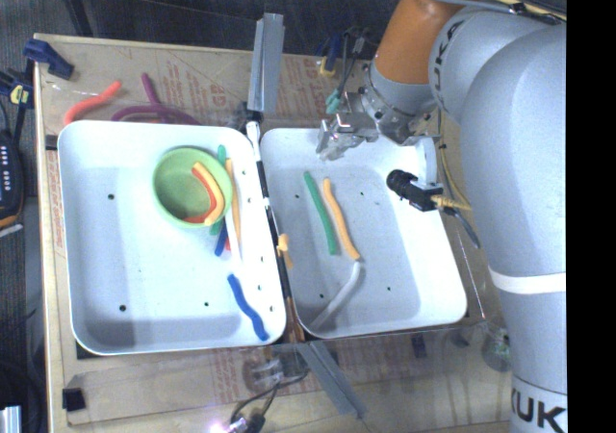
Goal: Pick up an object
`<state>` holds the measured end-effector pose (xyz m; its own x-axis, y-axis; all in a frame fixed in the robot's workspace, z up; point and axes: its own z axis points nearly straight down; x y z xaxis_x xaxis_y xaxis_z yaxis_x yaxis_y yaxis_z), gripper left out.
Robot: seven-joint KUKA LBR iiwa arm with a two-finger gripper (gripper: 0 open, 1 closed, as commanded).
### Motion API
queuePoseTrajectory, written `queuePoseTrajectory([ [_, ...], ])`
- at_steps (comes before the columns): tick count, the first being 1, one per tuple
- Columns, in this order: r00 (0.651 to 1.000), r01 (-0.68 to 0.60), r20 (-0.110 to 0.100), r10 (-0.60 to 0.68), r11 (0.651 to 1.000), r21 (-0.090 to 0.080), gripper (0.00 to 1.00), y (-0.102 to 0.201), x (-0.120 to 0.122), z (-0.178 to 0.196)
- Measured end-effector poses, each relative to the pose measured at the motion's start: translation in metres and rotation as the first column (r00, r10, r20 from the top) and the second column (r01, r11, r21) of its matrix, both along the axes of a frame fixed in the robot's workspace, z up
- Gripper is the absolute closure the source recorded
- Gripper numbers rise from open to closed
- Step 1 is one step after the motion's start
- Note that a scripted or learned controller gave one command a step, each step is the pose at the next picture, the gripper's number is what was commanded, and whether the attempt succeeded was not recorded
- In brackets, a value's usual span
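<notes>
Camera view: end effector point(339, 136), grip state unclear, over right bin's point(438, 267) far edge.

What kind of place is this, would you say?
Probably a robotics lab bench for grasping trials: a KUKA arm reaches over two white bins holding flexible strips and a green bowl.

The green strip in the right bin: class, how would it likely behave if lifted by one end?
The green strip is long and thin, so it would probably droop. It looks light for its length. It lies right beside the orange strip, so the tool might nudge both.
</notes>
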<state>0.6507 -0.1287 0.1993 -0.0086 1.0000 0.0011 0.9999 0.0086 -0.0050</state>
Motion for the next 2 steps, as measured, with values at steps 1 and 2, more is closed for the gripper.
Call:
queuePoseTrajectory([
  [1,0.997,-0.074,0.013,0.074,0.997,-0.004,0.0,-0.03,-0.004,-0.103],
  [2,0.994,-0.107,0.02,0.107,0.994,-0.007,0.0,-0.02,-0.033,-0.101],
])
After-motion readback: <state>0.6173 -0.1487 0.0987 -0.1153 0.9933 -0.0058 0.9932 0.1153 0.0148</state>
